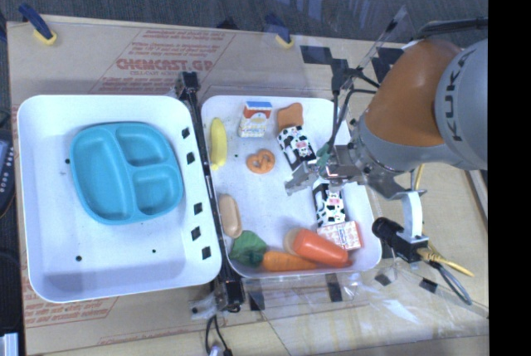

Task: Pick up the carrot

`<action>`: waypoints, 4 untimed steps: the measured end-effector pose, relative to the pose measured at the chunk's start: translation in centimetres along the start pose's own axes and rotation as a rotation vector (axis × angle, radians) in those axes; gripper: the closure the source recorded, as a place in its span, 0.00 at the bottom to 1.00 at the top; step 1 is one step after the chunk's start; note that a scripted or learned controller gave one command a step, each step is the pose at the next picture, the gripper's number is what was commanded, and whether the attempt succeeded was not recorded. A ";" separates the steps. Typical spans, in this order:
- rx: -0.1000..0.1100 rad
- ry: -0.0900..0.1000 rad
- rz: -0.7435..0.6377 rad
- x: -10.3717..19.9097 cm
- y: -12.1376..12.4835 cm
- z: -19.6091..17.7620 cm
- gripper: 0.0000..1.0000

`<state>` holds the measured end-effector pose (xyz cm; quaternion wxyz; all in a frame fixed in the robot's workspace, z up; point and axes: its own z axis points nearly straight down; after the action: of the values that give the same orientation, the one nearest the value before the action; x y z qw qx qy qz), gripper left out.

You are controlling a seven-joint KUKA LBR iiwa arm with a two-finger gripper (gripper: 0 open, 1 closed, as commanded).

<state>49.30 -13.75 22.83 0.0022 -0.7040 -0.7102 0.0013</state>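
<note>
The carrot point(284, 261), orange with a green leafy top point(247, 248), lies along the near wall of the right bin point(365, 217). A fatter orange-red vegetable point(320, 247) touches it on its right side. My gripper point(317, 174) hangs over the middle right of this bin, well behind the carrot, between two cow-patterned cartons point(293, 144) point(329, 206). It looks open with nothing between its fingers.
The right bin also holds a banana point(217, 143), a small milk carton point(256, 119), an orange-brown slice point(289, 115), an orange ring point(260, 162), a bread roll point(229, 215) and a red-white packet point(343, 236). A blue divided plate point(127, 172) lies in the left bin point(41, 263).
</note>
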 end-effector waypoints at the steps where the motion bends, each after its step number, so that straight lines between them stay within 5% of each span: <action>1: 0.001 0.001 -0.203 4.3 -1.3 6.2 0.00; 2: 0.000 -0.001 -0.201 0.1 4.2 10.4 0.00; 3: -0.002 0.000 -0.256 -0.1 10.4 13.7 0.00; 4: -0.003 -0.001 -0.261 -0.1 10.5 12.6 1.00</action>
<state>59.71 -13.76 10.17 0.0010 -0.6057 -0.7957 0.0005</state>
